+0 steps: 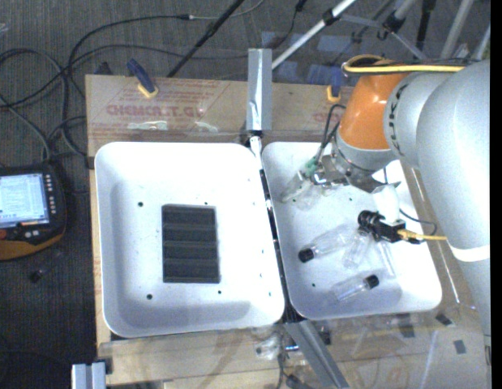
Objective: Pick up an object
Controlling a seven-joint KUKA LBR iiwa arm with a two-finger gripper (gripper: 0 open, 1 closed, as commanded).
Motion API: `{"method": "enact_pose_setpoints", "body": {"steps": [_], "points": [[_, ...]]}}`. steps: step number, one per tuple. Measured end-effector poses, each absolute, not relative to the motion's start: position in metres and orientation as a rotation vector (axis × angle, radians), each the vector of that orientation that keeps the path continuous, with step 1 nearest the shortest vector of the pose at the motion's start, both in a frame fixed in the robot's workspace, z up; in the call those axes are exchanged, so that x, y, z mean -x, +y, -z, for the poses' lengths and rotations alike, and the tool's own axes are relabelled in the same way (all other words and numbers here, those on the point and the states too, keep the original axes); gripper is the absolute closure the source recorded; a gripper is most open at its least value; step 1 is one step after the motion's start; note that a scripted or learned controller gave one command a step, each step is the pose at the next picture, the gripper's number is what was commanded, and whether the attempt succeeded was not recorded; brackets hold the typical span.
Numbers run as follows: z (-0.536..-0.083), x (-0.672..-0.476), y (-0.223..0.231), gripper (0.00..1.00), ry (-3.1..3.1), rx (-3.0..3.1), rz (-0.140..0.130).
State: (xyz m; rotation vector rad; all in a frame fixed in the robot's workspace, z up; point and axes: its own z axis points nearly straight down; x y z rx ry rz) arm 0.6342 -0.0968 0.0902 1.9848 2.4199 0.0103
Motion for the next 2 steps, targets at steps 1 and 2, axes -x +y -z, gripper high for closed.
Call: {"method": "enact_pose_setpoints", "body": {"steps": [1,2], "points": [[-0.100,-0.635,-0.095,1.00,2.421,-1.986,-0.017],[-0.216,-0.668,-0.076,1.00,2.242,-2.198,0.005]]}}
